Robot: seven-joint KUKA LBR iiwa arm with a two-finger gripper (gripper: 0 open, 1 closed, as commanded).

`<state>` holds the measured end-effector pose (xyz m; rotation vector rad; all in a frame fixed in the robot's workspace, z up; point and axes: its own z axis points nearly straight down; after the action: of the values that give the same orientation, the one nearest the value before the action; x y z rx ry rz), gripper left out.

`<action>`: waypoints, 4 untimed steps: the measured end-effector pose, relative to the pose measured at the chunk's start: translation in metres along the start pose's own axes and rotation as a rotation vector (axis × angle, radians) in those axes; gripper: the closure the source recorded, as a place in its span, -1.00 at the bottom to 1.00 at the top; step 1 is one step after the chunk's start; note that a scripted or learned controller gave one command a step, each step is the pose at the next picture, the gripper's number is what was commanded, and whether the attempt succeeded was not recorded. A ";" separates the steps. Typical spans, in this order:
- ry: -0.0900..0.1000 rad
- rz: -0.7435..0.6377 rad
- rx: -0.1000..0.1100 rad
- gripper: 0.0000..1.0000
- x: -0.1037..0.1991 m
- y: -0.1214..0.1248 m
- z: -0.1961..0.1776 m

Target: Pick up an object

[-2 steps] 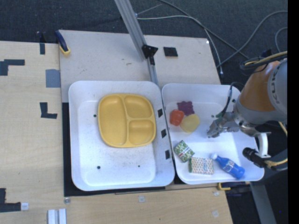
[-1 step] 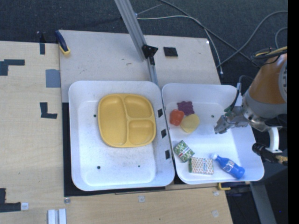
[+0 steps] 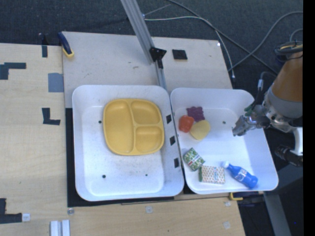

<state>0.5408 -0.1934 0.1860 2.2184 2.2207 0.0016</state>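
- Nothing is held by the gripper (image 3: 239, 128); whether it is released or clenched cannot be told
- The blue bottle (image 3: 241, 175) and other objects remain unpicked

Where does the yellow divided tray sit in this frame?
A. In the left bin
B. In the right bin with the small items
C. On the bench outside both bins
A: the yellow divided tray lies flat in the left bin, apart from the small items.

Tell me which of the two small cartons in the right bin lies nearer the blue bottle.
The paler carton, lying just left of the blue bottle. The green carton sits farther left and higher.
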 end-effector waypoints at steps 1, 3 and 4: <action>-0.001 -0.001 -0.002 1.00 0.000 0.001 -0.052; 0.002 -0.004 0.005 1.00 0.116 0.015 -0.036; 0.003 -0.006 0.004 1.00 0.169 0.014 -0.046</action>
<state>0.5545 -0.0239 0.2321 2.2153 2.2305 0.0001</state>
